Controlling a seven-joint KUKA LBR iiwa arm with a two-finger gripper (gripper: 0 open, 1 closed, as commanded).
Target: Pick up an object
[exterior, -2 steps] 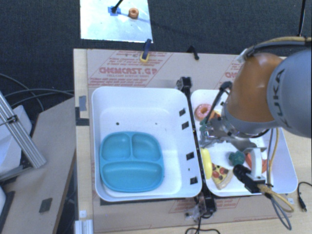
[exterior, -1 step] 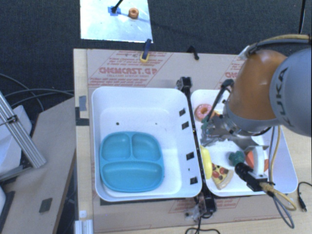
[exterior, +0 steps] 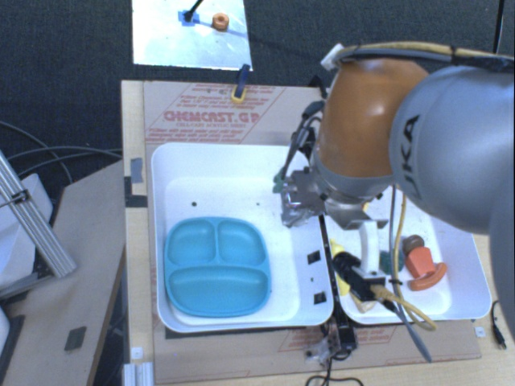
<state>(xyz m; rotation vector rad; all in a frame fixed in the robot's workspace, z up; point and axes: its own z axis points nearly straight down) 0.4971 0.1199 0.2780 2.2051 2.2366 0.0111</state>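
My gripper [exterior: 294, 206] hangs low over the right side of the left bin [exterior: 158, 215], close to the divider between the bins. A blue divided plate [exterior: 216, 266] lies in the front left of that bin, apart from the gripper. In the right bin [exterior: 476, 294] an orange flanged piece [exterior: 421, 267] lies next to a small brown object [exterior: 413, 242] and a dark green thing [exterior: 387, 260]. The grey arm with its orange band [exterior: 366, 111] hides much of the right bin.
Both bins rest on a cardboard sheet [exterior: 211, 115]. Behind it lies a shiny square panel [exterior: 189, 22] with a small orange ring [exterior: 220, 21]. An aluminium frame [exterior: 32, 223] and cables stand to the left of the bench.
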